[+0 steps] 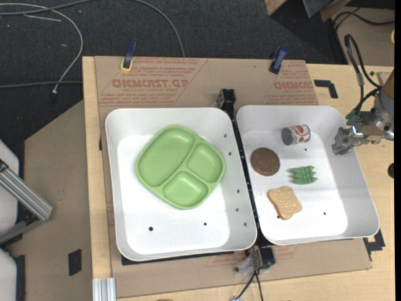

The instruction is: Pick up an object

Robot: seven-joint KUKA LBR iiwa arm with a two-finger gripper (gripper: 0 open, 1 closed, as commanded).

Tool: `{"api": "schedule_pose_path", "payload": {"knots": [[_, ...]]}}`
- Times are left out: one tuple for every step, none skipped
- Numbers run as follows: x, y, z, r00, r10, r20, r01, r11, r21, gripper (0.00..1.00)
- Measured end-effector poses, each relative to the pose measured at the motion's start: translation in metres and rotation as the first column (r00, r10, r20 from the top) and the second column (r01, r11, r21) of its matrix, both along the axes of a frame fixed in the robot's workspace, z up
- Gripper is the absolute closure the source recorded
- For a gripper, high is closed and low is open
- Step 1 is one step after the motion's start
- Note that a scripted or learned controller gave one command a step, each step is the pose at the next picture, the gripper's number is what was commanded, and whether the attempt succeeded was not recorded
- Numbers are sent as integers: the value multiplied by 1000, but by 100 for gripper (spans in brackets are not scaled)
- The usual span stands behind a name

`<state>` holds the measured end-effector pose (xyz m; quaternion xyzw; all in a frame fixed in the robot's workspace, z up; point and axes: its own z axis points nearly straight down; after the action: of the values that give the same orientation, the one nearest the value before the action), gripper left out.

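- Bench (94, 168): cardboard-topped, carries two shallow white bins side by side.
- Left bin (119, 168): holds just a green divided plate (180, 166), three compartments, lying flat and turned at a slant. Judged light, stiff plastic w/ a low rim; wide and flat, so a hard take for two fingers except at the rim.
- Right bin (357, 193): holds four small items, all apart from each other, none touching.
- Arm: reaches in from the right; gripper (346, 140) sits over the right bin's right rim, upper part, w/ nothing between the fingers. Can't tell if the fingers are spread or closed, too small and blurred.
- Toast slice (285, 202): near the bin's front, tan, lying flat. Prob. light toy food, stiff; take across the short sides.
- Brown round disc (265, 161): left side of the right bin, flat, cookie- or patty-like. Thin, so fingers need to get low at its edge.
- Small can (296, 134): on its side, closest to the gripper. Judged light, rigid, smooth, may roll; best pinched across the round body.
- Green bean-like piece (302, 175): smallest, between can and toast, low and knobbly.
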<state>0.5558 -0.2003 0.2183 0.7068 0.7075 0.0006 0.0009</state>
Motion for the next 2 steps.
{"api": "schedule_pose_path", "payload": {"knots": [[-2, 51, -5, 1000, 3, -4, -3, 1000, 3, 100], [-16, 92, 1, 1000, 3, -5, -3, 1000, 3, 100]]}}
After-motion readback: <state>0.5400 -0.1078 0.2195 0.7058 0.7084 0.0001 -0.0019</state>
